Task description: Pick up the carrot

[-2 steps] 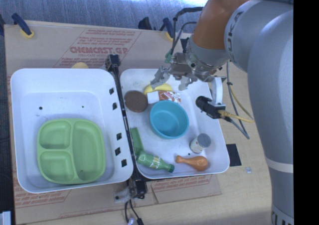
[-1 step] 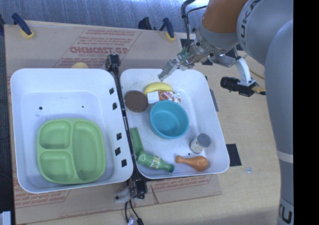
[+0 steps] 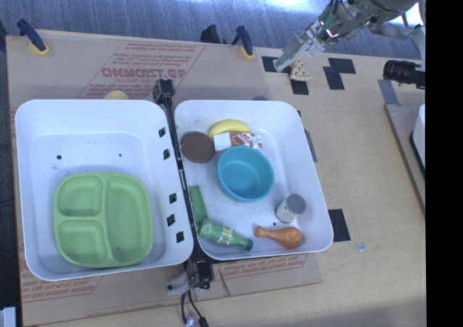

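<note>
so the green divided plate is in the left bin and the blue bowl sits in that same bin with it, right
Not quite. The green divided plate is in the left bin, but the blue bowl sits in the right bin, among the bottle, the can and the other small items. The camera view shows it.

Probably a robotics lab: below and left of the jaws, a cardboard-covered bench with clamps, black tape marks and two white bins.

We see tray in left bin; right bin holds bowl centre, bottle front-left, can right of bowl.
</note>
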Robot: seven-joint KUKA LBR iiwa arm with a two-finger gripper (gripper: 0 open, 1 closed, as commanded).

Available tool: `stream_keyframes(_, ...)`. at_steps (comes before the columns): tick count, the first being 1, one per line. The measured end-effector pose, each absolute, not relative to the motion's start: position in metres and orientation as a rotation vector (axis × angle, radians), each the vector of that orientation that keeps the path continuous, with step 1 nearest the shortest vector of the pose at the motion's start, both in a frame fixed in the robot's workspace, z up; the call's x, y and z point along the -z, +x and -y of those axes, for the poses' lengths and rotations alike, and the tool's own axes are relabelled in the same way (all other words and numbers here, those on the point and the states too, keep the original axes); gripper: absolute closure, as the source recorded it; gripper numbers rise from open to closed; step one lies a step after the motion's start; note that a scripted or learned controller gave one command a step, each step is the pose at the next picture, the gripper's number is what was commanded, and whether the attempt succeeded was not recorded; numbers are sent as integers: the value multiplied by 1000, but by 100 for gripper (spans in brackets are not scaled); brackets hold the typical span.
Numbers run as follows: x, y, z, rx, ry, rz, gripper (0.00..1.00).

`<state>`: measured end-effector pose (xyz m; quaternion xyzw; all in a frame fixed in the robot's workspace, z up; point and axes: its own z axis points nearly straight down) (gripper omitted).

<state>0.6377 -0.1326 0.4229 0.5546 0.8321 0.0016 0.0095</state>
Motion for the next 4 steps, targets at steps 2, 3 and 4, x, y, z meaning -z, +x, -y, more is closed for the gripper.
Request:
stream_keyframes(2,-302,601,49,8,1440,-2806,100)
stream_keyframes(3,-306,602,52,7,1441,-2795,0)
stream_keyframes(4,-314,615,37,7,1939,-2471,0)
